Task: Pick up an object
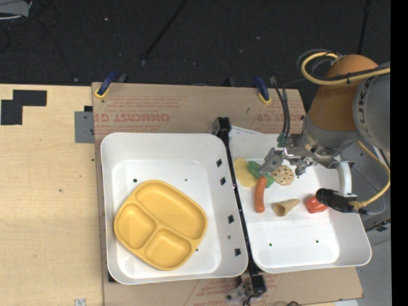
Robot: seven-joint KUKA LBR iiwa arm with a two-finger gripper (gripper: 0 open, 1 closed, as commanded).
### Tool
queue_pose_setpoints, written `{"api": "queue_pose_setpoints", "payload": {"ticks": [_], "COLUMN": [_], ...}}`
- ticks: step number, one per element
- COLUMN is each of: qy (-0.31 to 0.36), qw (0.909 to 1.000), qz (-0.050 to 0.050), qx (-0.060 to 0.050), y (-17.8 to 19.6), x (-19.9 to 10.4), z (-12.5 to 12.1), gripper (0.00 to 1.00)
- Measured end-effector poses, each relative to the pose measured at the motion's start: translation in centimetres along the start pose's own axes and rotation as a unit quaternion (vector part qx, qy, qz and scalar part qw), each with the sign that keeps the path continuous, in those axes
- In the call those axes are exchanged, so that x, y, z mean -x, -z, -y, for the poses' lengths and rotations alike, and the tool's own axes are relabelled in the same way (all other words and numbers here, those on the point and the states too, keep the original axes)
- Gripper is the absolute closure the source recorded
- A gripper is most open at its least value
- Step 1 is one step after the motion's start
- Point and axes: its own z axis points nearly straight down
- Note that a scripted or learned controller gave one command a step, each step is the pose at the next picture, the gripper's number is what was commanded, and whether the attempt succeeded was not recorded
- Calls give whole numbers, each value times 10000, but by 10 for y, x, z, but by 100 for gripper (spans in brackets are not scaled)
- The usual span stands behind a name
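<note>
My gripper (287, 165) hangs over the upper middle of the right bin (319, 250), open, with one finger on each side of a round speckled cookie (284, 175) just below it. The cookie lies on the bin floor and nothing is held. Left of the cookie lie a green piece (258, 169) and a pale yellow piece (242, 172). An orange-red sausage shape (259, 195) lies below them. A small cone (285, 206) and a red piece (314, 203) rest to the right of it.
The left bin (159, 148) holds a yellow divided tray (160, 224). A black divider with clips (231, 190) runs between the bins. The arm's grey and orange body (341, 101) and a black cable (338, 199) overhang the right bin's right side.
</note>
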Motion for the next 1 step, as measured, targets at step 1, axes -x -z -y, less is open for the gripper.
{"api": "queue_pose_setpoints", "payload": {"ticks": [1], "qy": [1], "qw": [10000], "qz": [0], "qx": [-5], "y": [-63], "x": [-5], "z": [1], "gripper": [0]}}
